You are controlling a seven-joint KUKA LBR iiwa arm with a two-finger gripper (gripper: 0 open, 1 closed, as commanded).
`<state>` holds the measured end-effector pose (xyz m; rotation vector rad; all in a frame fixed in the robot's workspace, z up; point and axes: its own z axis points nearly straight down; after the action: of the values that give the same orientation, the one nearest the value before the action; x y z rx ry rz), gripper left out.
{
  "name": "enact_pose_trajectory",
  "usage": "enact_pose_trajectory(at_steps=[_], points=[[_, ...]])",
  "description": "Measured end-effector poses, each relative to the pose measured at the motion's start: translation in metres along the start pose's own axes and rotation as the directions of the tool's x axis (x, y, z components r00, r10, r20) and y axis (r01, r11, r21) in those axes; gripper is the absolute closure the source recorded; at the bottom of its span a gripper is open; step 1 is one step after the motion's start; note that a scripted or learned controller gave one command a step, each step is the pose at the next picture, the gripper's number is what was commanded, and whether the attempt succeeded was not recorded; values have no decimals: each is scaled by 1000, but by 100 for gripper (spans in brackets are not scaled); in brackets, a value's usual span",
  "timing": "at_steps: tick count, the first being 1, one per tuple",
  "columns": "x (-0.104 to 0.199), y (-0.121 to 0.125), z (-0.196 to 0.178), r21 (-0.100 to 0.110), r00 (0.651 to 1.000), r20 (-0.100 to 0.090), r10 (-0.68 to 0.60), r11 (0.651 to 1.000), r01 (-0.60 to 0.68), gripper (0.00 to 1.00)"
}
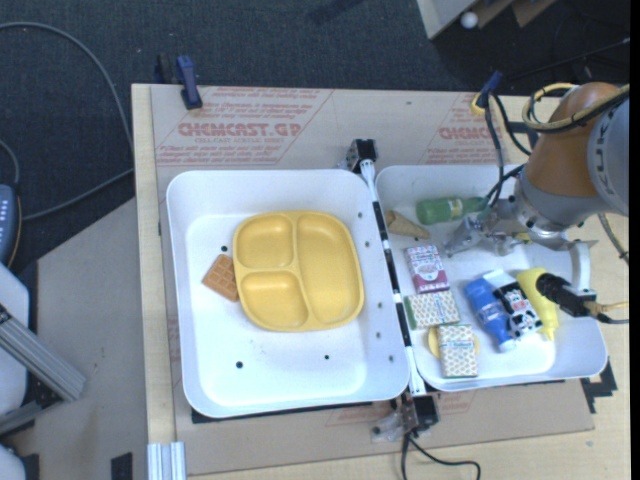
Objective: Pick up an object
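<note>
Tool (470,233) low in right bin (590,353), beside green bottle (447,209); finger spread indiscernible.

The surface (300,128) is a pale board printed with red lettering along its far part. Two shallow white bins lie directly on it, touching side by side: the left bin (200,268) and the right bin (585,353). A blue clamp (187,80) grips its far-left edge.

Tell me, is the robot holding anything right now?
It cannot be told. The gripper sits low in the right white bin, beside the green bottle, with nothing clearly in it.
</note>
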<state>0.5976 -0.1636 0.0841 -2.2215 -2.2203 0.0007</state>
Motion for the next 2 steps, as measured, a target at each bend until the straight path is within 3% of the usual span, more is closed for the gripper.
enact_pose_trajectory(at_steps=[1, 2], points=[[-25, 60, 6, 44, 1000, -9, -7, 999, 7, 0], [-32, 62, -11, 32, 1000, -6, -5, 999, 5, 0]])
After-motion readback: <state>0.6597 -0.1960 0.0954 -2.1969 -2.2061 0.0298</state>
